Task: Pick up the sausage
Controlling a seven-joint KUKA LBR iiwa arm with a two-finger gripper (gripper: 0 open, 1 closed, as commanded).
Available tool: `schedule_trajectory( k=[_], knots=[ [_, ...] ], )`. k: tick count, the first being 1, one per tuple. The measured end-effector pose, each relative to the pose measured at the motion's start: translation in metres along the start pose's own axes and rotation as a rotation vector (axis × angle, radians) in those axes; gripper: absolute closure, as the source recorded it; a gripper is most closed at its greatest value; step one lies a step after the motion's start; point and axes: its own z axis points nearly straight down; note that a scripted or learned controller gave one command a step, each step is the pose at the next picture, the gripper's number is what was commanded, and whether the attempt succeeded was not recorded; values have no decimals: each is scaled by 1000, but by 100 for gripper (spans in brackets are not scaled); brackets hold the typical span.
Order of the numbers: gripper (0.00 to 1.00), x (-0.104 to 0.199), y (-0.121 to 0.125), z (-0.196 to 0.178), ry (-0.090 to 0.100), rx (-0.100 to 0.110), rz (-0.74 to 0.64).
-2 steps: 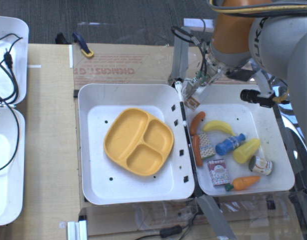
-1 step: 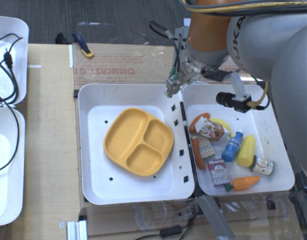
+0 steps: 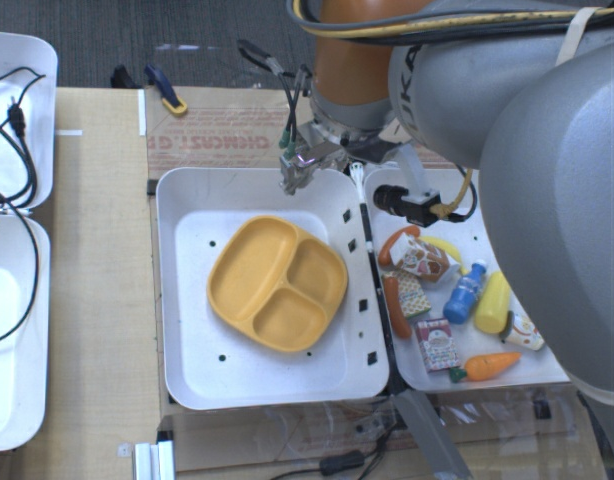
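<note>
Below and to the right of the gripper [image 3: 299, 171], whose grip state I cannot tell, the sausage [image 3: 396, 306] lies touching crowded toys, risking a wrong grab.

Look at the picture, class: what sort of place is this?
Probably a robotics lab bench: a grey arm reaches over two white bins, one holding a yellow divided plate, the other toy food including a sausage.

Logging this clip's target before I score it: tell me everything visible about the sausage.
The reddish-orange sausage is a slim, smooth, plastic-looking toy. It lies flat and lengthwise along the left wall of the right white bin, just beyond the divider. A patterned cracker-like packet overlaps its right side. Nothing grips it; the gripper is over the left bin's far edge.
</note>
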Motion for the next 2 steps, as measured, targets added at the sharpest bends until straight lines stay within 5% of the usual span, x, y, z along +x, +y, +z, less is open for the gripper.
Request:
schedule_trajectory(
  k=[1,2],
  knots=[
    [100,70,31,37,1,2,5],
    [100,82,0,-4,0,1,-189]
  ],
)
